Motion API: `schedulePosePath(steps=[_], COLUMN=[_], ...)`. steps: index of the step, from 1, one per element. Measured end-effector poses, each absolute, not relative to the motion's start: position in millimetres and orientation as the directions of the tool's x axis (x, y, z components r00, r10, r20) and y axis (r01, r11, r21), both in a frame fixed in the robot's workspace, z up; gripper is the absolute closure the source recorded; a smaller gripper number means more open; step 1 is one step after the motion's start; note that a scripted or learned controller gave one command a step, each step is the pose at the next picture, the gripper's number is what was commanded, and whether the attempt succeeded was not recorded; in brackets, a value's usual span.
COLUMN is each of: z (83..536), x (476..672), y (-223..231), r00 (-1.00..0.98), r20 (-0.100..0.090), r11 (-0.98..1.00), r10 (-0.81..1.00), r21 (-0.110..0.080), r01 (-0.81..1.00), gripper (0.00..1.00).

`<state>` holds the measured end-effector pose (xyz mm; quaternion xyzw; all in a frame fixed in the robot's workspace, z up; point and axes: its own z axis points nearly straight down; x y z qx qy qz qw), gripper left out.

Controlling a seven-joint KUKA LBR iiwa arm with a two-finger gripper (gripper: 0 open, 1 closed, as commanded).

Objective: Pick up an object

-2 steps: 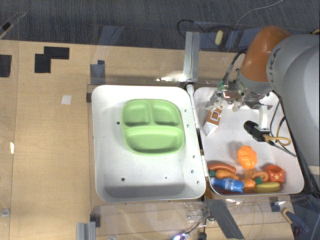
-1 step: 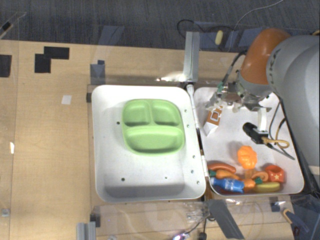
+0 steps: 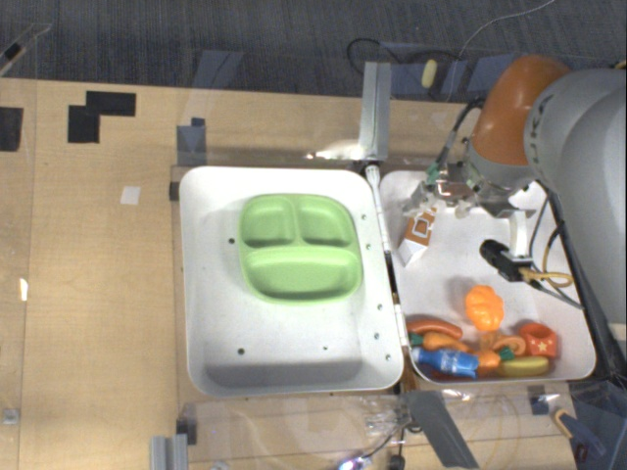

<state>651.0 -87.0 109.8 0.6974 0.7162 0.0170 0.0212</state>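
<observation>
My gripper (image 3: 443, 194) hangs over the far left part of the right bin (image 3: 578, 355), under the orange wrist band. A white and orange packet (image 3: 418, 236) lies tilted just below and to the left of it, along the bin's left wall; its top end reaches up to the gripper, and I cannot tell whether they touch. Toys are heaped at the near edge of the bin: an orange pepper-like toy (image 3: 484, 307), a blue bottle (image 3: 449, 362), a red piece with a star (image 3: 540, 341), a yellow banana (image 3: 524, 365) and orange pieces (image 3: 437, 334).
The left bin (image 3: 206, 262) holds a green divided plate (image 3: 297, 245) lying flat at its middle. A metal post (image 3: 376, 106) stands at the far edge between the two bins. The arm's grey body (image 3: 588, 155) covers the far right corner.
</observation>
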Motion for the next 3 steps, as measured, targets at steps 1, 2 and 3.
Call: schedulePosePath(steps=[1,2,3], z=[108.8,89.0,88.9], x=[666.3,641.1,586.0], y=[-84.7,-85.9,-87.2], r00=[-0.037,-0.237,-0.254], r20=[0.003,-0.003,-0.002], r11=[0.037,0.237,0.254], r10=[0.999,0.971,0.967], r21=[0.043,0.011,0.010], r01=[0.998,0.971,0.967], gripper=[0.00,0.00,0.00])
